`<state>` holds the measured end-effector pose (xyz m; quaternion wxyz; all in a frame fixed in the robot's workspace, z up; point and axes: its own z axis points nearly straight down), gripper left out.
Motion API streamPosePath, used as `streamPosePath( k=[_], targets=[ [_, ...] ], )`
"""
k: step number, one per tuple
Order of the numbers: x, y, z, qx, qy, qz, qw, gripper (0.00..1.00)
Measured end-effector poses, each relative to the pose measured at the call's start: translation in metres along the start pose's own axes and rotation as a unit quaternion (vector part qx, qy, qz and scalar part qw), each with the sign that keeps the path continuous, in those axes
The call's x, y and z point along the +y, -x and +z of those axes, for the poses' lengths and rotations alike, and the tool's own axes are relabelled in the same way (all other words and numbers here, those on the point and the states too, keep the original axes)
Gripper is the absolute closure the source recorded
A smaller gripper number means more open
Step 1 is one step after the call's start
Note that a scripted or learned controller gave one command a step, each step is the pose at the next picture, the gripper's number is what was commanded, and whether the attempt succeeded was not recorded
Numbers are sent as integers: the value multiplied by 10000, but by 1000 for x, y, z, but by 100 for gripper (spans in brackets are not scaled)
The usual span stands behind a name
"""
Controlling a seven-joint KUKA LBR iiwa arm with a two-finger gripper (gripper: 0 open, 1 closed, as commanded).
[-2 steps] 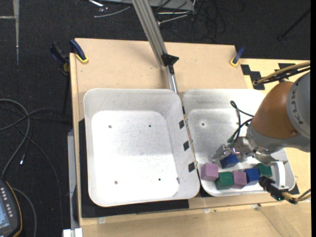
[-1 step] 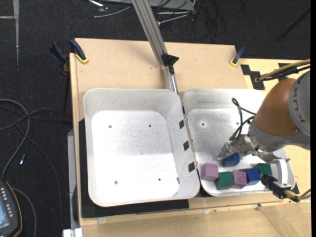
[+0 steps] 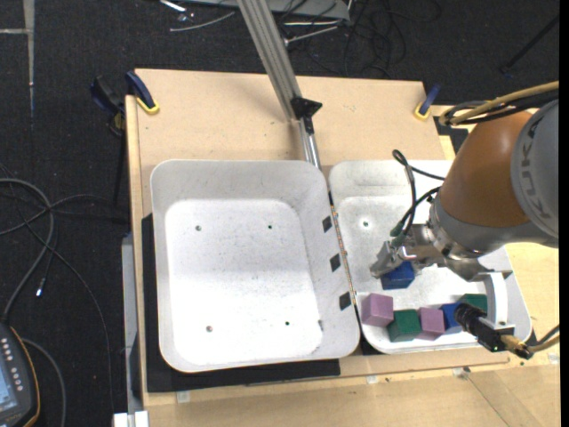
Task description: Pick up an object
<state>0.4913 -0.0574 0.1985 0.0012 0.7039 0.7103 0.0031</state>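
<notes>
Camera view, looking down: arm w/ orange band (image 3: 487,172) reaches in from frame right, over the right bin (image 3: 369,185). End effector (image 3: 397,258) sits low at center-right of frame, right above a blue block (image 3: 399,277) — block pokes out just below it, but whether the fingers are apart, together or clamped on it, can't tell, wrist hides that. Lower right of frame, along the bin's near wall: purple block (image 3: 378,309), then green block (image 3: 404,325) touching it, then a pinkish-purple block (image 3: 432,320), and another blue piece (image 3: 453,317) beside that, partly behind a black fitting. More green (image 3: 475,303) peeks out near the bin's right rim. Left bin (image 3: 236,265) fills center-left, white, speckled. Both bins rest on the wooden table (image 3: 222,118); yellow-tipped clamps at its upper corners, metal pole slanting down from top center.
</notes>
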Motion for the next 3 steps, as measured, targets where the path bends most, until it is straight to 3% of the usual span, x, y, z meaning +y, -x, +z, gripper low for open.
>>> streamPosePath(
  k=[1,2,3],
  targets=[
    [27,32,-18,-25,-15,48,10000,100],
    [17,-49,-18,4,-40,-4,10000,100],
    [51,-116,-70,-2,1,-10,10000,100]
  ],
)
